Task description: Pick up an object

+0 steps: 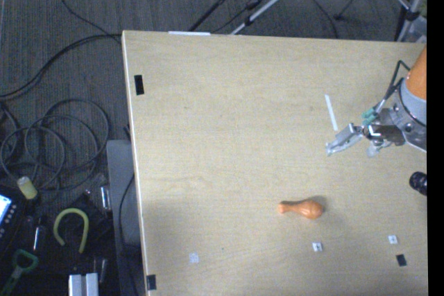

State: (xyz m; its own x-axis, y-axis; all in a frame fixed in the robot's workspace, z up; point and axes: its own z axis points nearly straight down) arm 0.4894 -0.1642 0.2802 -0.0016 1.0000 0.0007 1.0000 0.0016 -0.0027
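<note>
1. Camera view puts the gripper (340, 143) at the right of the bench (208, 149), its silver fingers pointing left; whether the jaws are parted or closed I cannot tell, and nothing is visibly held.
2. 1 orange pear-shaped object (302, 209) lies flat, below and left of the gripper, well apart from it.
3. 1 thin white stick (331, 112) lies just above the fingers.
4. Risk: the rounded, tapering object may roll or squirt out if pinched off-centre, leaving a closed, empty grasp.

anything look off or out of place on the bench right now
Nothing spilled or damaged. An orange pear-shaped object lies on its side, and a thin white stick lies loose near the gripper.
</note>
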